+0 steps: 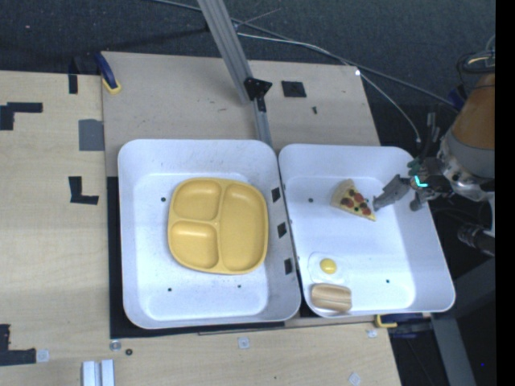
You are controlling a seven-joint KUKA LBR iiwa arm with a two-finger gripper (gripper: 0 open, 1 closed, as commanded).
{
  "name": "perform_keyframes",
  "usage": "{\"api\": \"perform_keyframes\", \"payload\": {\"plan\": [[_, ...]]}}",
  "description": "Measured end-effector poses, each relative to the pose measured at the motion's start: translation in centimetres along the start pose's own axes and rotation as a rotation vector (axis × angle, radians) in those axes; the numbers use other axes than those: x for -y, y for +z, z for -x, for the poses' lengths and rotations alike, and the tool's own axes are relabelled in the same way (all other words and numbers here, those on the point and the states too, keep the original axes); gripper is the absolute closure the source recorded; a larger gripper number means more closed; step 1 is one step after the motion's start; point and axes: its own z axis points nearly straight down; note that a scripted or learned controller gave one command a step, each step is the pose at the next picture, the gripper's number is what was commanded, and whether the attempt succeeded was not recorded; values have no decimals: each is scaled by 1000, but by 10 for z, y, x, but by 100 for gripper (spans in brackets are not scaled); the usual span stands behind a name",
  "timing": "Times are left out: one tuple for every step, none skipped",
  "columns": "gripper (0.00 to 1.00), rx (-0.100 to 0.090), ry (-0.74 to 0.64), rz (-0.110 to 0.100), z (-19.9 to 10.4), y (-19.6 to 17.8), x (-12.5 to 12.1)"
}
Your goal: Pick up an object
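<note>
A toy pizza slice [353,199] lies in the upper middle of the right bin [402,240]. A fried egg [327,267] and a hot dog bun [331,297] rest near that bin's front left corner. My gripper [402,194] hangs over the right bin's right side, just right of the pizza slice, with its two dark fingers [389,193] spread apart and nothing between them. The arm's orange band [476,119] shows at the right edge.
A yellow divided plate [218,224] lies in the left bin [145,215]. A slanted metal pole [233,47] rises behind the bins, and cables trail across the dark floor at the back.
</note>
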Motion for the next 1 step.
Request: {"api": "perform_keyframes", "payload": {"plan": [[0,1,-1,3,0,-1,-1]]}}
